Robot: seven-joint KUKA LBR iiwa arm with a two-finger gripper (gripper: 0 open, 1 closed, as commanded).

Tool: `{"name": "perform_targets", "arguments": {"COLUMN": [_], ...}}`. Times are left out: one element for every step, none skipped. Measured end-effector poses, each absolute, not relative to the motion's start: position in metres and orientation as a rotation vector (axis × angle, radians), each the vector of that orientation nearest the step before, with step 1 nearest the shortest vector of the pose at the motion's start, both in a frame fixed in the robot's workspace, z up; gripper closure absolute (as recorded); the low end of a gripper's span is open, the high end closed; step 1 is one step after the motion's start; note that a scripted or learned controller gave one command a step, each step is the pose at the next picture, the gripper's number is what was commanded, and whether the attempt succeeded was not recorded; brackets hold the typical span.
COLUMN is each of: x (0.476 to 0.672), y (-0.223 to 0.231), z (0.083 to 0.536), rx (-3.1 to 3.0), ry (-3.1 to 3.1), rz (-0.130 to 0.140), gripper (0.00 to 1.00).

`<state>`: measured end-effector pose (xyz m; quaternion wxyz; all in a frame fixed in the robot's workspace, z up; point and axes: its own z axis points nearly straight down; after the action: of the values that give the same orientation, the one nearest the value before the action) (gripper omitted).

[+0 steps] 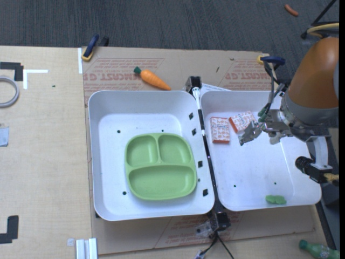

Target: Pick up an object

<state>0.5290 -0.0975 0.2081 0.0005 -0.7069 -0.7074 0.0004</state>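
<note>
Orange packet (241, 122) lies tilted, long axis pointing up-right; fingers (248, 135) beside it, spread indiscernible.

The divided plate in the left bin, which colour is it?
Light green; the divided plate shows clearly in the camera view.

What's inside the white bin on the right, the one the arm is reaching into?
The right bin holds two small red-and-white packets near its far side and a small green piece near the front edge. The gripper and arm cover part of the bin's floor.
</note>
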Motion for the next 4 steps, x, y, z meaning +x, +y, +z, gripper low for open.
{"name": "perform_targets", "arguments": {"x": [0.6, 0.644, 0.622, 0.623], "y": [-0.117, -0.092, -0.119, -0.12], "z": [0.146, 0.099, 0.099, 0.109], "rx": [-2.491, -2.58, -2.029, -2.035], "ry": [-1.915, -1.8, -2.412, -2.413], "rz": [0.001, -0.006, -0.012, -0.014], "gripper": [0.0, 0.0, 0.0, 1.0]}}
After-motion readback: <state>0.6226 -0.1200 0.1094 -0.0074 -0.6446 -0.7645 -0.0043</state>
